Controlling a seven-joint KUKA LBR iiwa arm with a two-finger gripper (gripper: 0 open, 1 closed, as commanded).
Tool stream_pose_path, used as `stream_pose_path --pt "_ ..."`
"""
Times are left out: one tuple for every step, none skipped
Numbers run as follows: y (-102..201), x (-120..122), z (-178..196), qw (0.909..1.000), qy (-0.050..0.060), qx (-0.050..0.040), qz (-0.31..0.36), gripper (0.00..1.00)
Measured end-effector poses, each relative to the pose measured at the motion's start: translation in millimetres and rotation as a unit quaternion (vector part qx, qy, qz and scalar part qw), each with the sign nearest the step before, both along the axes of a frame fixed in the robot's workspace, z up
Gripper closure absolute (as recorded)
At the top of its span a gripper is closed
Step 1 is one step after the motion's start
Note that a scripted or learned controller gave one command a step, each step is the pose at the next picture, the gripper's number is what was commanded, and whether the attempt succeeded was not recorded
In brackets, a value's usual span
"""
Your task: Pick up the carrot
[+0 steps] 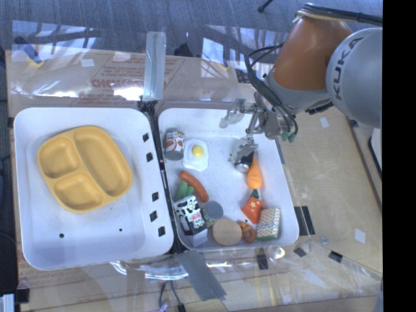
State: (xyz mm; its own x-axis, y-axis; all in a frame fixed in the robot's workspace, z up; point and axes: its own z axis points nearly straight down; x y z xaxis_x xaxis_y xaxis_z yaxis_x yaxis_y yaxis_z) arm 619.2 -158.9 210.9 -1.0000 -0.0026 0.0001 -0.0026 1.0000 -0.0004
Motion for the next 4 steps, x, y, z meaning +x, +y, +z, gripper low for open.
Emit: stream_pose_path --pt "-48.8 -61.3 -88.5 0.9936 0.002 0.0007 -0.113 0.00" --pt "-50.4 -64.8 -116.0 0.9837 -0.002 0.0005 -0.180 0.00" --pt "-48.6 -62.1 -103.8 0.9845 -0.004 0.0003 -0.175 1.00" --pt "-51.8 -65.0 -56.5 0.9341 -0.002 0.0001 -0.357 1.00"
